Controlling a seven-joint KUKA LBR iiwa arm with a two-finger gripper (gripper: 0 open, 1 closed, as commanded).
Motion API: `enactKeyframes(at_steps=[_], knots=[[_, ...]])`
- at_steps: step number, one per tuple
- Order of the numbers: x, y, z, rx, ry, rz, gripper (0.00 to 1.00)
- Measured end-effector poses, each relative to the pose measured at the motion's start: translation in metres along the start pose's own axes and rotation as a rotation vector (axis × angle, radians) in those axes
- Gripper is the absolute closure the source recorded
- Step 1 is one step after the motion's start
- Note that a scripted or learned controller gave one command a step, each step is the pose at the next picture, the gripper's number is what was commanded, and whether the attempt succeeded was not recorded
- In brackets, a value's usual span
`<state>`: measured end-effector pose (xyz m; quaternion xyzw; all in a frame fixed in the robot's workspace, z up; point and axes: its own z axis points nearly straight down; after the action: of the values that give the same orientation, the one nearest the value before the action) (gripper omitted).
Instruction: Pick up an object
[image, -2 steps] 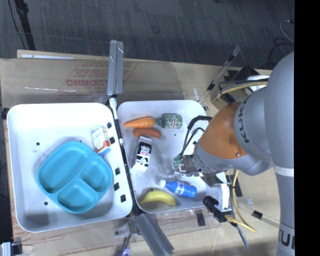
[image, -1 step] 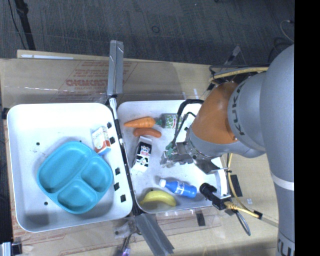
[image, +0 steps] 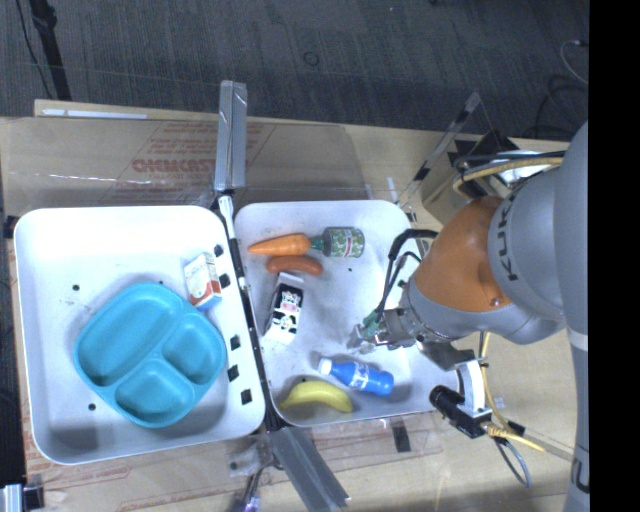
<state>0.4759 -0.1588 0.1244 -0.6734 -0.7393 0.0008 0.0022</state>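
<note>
Bottle (image: 360, 376), blue with a white cap end, is lying on its side near the front of the right bin (image: 330, 215), its cap pointing left. A banana (image: 318, 396) is lying just in front of it, to its left. The arm (image: 520, 260) is reaching in from the right, its orange band bulging over the bin's right edge and its grey wrist bending down toward the bin floor. The gripper (image: 372, 332) is hanging low just above and behind the bottle; whether it is open or shut cannot be told, and nothing is showing in its grasp.

Red print is showing on the cardboard (image: 170, 155) behind the bins, too faint to read. A black-and-white carton (image: 286, 309) is lying in the middle of the right bin, its print illegible. Behind it, a carrot (image: 280, 244) and a sausage (image: 295, 265) are lying side by side, with a green can (image: 342, 242) just right of the carrot. In the left bin (image: 60, 260), a blue tray (image: 150, 352) is sitting beside a small red-and-white box (image: 203, 278).
</note>
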Motion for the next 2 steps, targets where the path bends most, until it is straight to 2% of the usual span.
enactKeyframes(at_steps=[1,2], knots=[[0.024,0.084,-0.025,-0.001,-0.001,0.073,0.00],[0.018,0.001,0.004,0.001,0.001,-0.029,0.00]])
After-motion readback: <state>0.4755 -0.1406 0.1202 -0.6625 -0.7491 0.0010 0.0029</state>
